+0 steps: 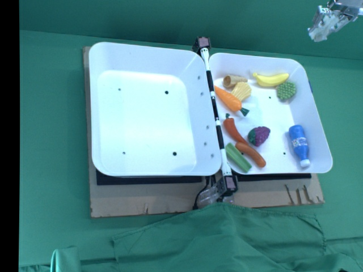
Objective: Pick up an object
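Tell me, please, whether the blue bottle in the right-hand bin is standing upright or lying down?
Lying down. The blue bottle rests on its side on the floor of the right bin, its white cap pointing toward the near rim.

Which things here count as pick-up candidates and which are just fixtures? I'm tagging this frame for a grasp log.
Candidates, all in the right bin: banana, carrot, blue bottle, purple grapes, green cucumber.

Fixtures: left bin, cardboard sheet, green cloth. The gripper is top right, away from both bins.
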Action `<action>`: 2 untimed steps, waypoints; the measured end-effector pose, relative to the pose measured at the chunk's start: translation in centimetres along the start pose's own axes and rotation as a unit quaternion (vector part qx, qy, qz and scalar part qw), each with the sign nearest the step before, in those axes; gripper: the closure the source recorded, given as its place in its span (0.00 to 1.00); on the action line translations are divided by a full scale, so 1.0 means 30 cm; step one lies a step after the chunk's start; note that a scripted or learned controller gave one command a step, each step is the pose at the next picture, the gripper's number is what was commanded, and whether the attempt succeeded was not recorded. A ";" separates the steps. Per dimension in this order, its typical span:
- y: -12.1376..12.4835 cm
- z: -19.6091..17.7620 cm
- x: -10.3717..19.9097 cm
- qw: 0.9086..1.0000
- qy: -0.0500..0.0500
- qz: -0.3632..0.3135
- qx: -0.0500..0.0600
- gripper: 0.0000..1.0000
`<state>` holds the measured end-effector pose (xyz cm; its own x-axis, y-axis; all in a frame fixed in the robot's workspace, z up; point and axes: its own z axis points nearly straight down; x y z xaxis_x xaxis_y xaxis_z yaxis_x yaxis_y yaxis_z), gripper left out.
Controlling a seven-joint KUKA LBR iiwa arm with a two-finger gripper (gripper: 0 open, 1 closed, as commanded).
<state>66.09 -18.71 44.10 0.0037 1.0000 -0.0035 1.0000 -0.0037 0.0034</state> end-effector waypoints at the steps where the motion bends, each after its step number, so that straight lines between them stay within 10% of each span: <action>1: 0.013 0.019 0.000 1.000 0.000 0.000 0.000 1.00; 2: 0.032 0.007 0.000 1.000 -0.001 0.000 -0.002 1.00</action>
<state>67.06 -18.71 43.91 0.0034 1.0000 -0.0049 1.0000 -0.0034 0.0068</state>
